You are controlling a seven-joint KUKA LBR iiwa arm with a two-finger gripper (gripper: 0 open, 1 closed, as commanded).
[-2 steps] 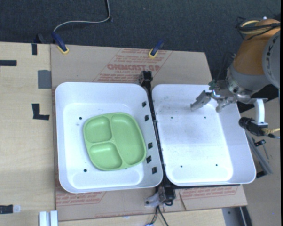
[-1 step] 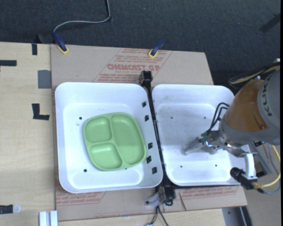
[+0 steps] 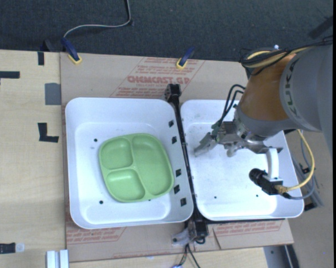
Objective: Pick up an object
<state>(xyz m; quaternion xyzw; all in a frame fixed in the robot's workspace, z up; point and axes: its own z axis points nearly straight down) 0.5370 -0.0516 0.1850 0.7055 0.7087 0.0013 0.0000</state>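
The green plate (image 3: pixel 136 167) lies flat in the middle of the left bin (image 3: pixel 78 113). It looks light, hard and smooth, so its raised rim is the best spot to grab. The gripper (image 3: pixel 208 143) hangs over the right bin (image 3: pixel 235 208), near its left wall, a bit open and holding nothing.

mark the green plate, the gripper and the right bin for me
green divided plate (image 3: pixel 136 167): camera view, on the ridge between its compartments.
gripper (image 3: pixel 204 146): camera view, at the fingertips.
right bin (image 3: pixel 235 191): camera view, on bare white floor.
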